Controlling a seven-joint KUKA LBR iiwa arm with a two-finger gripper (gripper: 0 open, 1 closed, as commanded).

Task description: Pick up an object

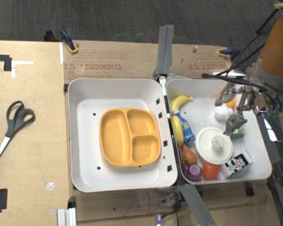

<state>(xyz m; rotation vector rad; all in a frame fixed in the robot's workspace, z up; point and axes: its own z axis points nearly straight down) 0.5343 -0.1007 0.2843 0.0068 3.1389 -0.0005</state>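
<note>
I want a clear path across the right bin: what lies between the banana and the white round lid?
In the camera view, a blue packet lies between the banana and the white round lid.

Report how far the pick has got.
Done: the arm has reached over the right bin, and the pincer hangs low among its items, beside the small white ball and above the round white lid. In hand: nothing visibly held. Left: closing on one object and lifting it. The banana lies untouched, and the yellow divided plate sits in the left bin.
</note>
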